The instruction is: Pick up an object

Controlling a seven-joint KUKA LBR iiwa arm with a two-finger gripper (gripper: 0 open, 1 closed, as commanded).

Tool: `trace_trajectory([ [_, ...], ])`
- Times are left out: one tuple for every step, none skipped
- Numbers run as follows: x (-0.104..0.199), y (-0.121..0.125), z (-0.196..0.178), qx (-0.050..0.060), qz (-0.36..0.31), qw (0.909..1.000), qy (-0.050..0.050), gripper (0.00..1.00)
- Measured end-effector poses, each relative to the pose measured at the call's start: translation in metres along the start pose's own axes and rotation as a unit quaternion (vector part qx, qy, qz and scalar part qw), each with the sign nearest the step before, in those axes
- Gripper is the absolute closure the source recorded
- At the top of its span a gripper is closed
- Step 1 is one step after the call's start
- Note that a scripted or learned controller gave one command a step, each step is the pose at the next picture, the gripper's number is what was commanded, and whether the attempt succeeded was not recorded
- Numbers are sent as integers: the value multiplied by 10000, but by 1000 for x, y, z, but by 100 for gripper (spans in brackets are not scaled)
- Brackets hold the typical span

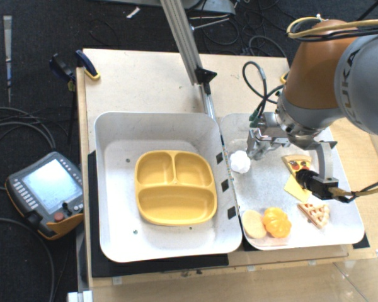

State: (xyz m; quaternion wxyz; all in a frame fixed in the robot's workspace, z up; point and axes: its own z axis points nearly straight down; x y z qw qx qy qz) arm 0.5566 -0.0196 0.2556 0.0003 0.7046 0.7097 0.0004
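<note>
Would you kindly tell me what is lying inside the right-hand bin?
The right bin holds a white ball, a pale round piece, an orange fruit, a waffle wedge and yellow cheese. The arm covers its far part.

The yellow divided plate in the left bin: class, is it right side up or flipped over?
Right side up: the yellow divided plate shows its three hollow compartments and raised dividers, lying flat in the left bin.
</note>
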Motion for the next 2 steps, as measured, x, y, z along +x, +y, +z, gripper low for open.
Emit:
trace_trajectory([
  [47,13,-4,-4,2,10000,5,100],
  [91,31,8,2,0,10000,1,100],
])
